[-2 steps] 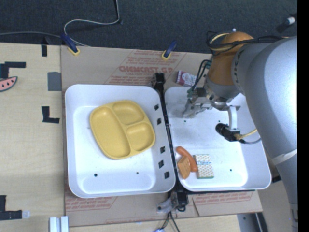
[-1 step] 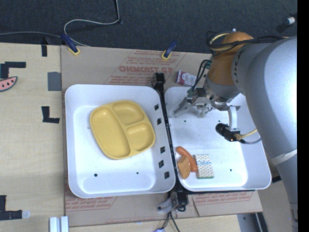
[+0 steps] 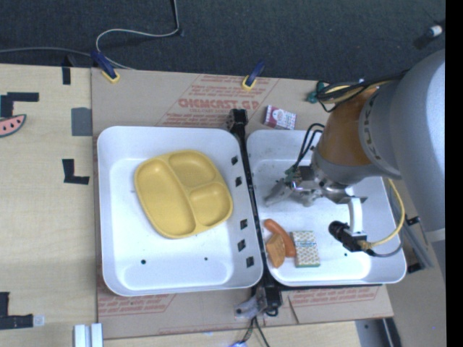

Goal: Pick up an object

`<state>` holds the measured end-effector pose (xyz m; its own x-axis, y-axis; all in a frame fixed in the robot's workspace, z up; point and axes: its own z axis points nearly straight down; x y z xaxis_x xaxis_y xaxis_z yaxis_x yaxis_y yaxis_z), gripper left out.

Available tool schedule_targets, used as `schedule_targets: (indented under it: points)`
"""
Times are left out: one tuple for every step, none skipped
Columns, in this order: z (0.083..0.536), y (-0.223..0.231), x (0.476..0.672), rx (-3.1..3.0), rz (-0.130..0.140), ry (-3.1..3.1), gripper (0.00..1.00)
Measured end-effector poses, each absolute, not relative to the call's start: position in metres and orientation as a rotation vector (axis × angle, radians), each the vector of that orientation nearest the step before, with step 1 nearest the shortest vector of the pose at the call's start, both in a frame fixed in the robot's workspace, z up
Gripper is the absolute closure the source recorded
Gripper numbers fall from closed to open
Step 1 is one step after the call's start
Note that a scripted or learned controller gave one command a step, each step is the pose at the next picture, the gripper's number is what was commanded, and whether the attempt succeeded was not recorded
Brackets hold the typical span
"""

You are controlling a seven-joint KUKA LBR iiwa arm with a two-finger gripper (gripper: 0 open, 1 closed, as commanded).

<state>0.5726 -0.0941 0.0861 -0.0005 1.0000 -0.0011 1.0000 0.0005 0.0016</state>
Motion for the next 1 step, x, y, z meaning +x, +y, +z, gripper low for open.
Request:
schedule_targets:
  points:
    - [0.0866, -0.0951, 0.5521, 2.216, 0.005, 2.219, 0.00]
